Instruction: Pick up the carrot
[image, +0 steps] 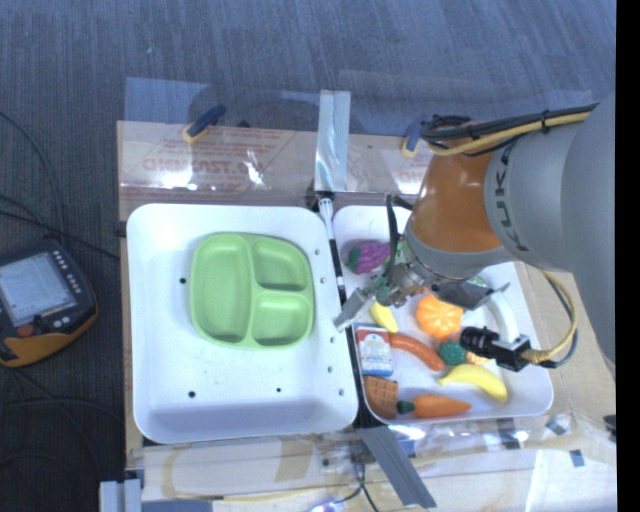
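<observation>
Grey arm (560, 190) reads "KUKA"; carrot (435, 406) lies unlabelled.

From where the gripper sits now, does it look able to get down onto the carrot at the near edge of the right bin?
Probably yes. The carrot lies uncovered at the right bin's front edge, nothing on top. The gripper hangs farther back; the bin wall beside the carrot may crowd it.

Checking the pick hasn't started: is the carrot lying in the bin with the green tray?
No, the carrot lies in the right bin, while the green tray sits in the left bin.
</observation>
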